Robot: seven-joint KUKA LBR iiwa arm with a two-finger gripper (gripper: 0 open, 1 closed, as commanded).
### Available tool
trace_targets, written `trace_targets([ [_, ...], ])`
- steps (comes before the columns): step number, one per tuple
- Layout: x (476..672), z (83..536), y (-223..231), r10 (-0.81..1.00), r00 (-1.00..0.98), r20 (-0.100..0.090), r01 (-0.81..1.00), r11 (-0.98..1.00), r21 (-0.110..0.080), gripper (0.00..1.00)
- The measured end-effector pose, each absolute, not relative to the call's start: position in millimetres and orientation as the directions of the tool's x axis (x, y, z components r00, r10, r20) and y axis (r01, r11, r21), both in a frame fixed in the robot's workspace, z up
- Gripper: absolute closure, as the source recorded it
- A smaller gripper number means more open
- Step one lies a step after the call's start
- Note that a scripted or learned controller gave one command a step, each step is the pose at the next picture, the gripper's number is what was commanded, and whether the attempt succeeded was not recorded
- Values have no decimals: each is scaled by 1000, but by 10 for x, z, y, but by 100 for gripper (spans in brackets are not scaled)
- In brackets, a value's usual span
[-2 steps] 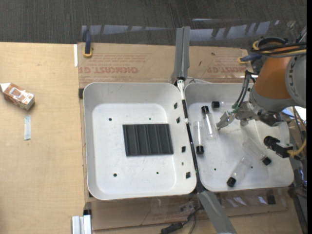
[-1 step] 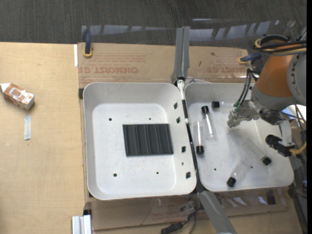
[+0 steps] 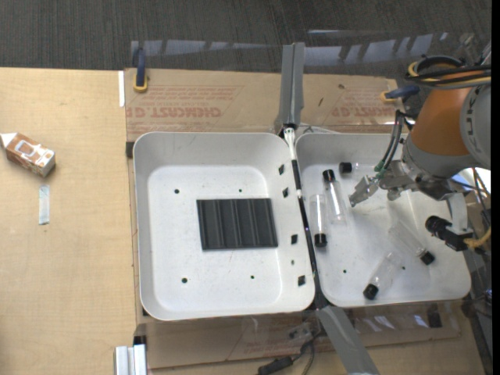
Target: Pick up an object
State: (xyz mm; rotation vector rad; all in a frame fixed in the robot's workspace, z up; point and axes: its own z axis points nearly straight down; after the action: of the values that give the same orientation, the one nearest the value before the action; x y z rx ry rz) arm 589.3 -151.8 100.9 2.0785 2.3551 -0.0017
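Several clear plastic tubes with black caps lie in the right bin (image 3: 445,283). One tube (image 3: 334,198) lies upright near the bin's left side, and a second tube (image 3: 318,219) rests against the left wall. Another tube (image 3: 383,274) lies slanted near the front, and one more (image 3: 412,244) lies at the right. A dark ribbed rectangular block (image 3: 237,223) lies flat in the middle of the left bin (image 3: 156,287). My gripper (image 3: 376,191) hangs over the back of the right bin, open, with nothing between its fingers (image 3: 360,193), just right of the upright tube.
The arm's orange band (image 3: 441,123) and cables stand over the right bin's back right corner. A grey post (image 3: 292,92) rises between the bins at the back. A small printed box (image 3: 30,155) and a white strip (image 3: 44,205) lie on the wooden bench at the left.
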Motion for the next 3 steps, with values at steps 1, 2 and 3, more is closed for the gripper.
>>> trace_targets([
  [1, 5893, 1009, -1518, 992, -124, -1, 992, 124, -1, 0],
  [2, 5893, 1009, -1517, 992, -125, -1, 992, 125, -1, 0],
  [3, 5894, 1009, -1517, 992, -125, -1, 992, 125, -1, 0],
])
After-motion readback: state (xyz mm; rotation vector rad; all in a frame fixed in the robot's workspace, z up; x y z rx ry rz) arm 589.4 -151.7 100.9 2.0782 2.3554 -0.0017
